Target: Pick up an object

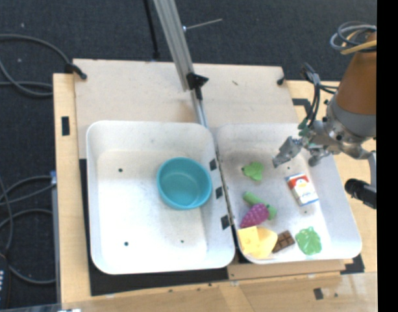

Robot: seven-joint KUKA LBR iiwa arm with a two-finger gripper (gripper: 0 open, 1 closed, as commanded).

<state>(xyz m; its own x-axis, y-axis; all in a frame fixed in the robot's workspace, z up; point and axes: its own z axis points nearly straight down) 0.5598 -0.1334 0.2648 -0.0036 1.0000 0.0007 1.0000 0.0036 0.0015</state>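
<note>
A blue bowl is sitting alone in the left bin, well apart from the action, as a grey-and-orange arm is reaching in over the right bin with the pick-up not yet made. Across the divide, the right bin is holding the candidates: a small green piece is lying near the top, a green-stemmed item and a bunch of purple grapes are resting below it, a yellow wedge and a brown chocolate-like block are crowding the near rim, a white-and-red carton is lying toward the bin's right side, and a green leafy piece is sitting in the near right corner. The gripper is hovering over the upper part of this bin, its fingers appearing slightly spread and nothing showing between them. By this reading the task is in its approach stage: no object is lifted, and the descent, the closing and the raise are all left to do. The small green piece is lying just to the gripper's left and a little nearer the camera, while the carton is sitting just below it to the right; which of the two the arm is heading for cannot be told.
</note>
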